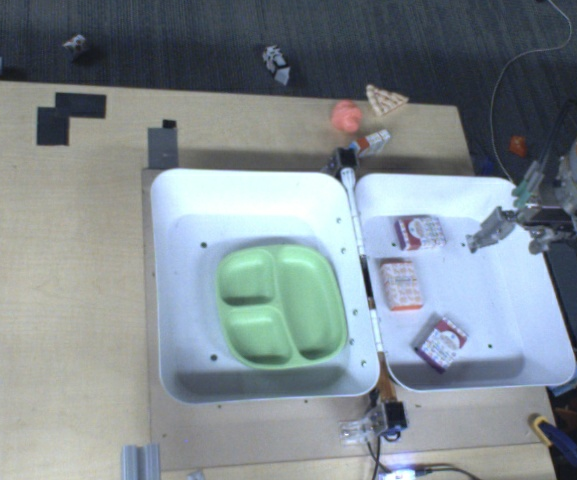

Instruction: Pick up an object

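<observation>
Left bin (173, 268): green divided tray (280, 303), centre. Right bin (528, 318): three small packets (401, 284) along its left side, untouched. Gripper (508, 230) over right bin's right edge, fingers apart, holding nothing.

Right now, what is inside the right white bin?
The right bin holds three small packets, lying apart on its floor. The hand hangs over its right side and covers a little floor there.

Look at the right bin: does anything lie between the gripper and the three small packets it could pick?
Nothing visible does. The gripper sits over the right bin's far right side, with bare white floor between it and the upper packet, middle packet and lower packet.
</observation>
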`<state>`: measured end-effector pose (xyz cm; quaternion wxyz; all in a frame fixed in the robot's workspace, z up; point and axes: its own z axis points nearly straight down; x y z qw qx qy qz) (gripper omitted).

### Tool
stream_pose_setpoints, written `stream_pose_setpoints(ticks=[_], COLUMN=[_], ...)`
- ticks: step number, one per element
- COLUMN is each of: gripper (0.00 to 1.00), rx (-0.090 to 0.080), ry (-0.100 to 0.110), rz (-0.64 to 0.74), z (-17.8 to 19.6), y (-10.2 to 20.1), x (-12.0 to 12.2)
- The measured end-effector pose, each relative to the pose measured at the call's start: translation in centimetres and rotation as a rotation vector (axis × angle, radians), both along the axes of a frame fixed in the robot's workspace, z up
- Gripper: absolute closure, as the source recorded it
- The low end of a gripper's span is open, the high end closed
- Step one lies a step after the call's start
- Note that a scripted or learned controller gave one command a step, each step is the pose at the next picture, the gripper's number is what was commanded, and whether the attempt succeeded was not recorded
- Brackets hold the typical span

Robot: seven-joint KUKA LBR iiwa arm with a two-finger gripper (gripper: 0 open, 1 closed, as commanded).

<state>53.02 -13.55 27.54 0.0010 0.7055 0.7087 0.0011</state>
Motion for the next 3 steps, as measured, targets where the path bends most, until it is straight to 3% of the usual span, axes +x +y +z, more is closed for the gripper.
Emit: stream_pose_setpoints(ticks=[1, 2, 3], gripper=[0.00, 0.00, 1.00], rx=[0.001, -0.002, -0.003], ry=[0.004, -0.006, -0.013], rz=[-0.003, -0.003, -0.002], z=[-14.3, -18.8, -17.7], y=[-2.7, 2.4, 2.4], x=[0.7, -3.9, -3.6])
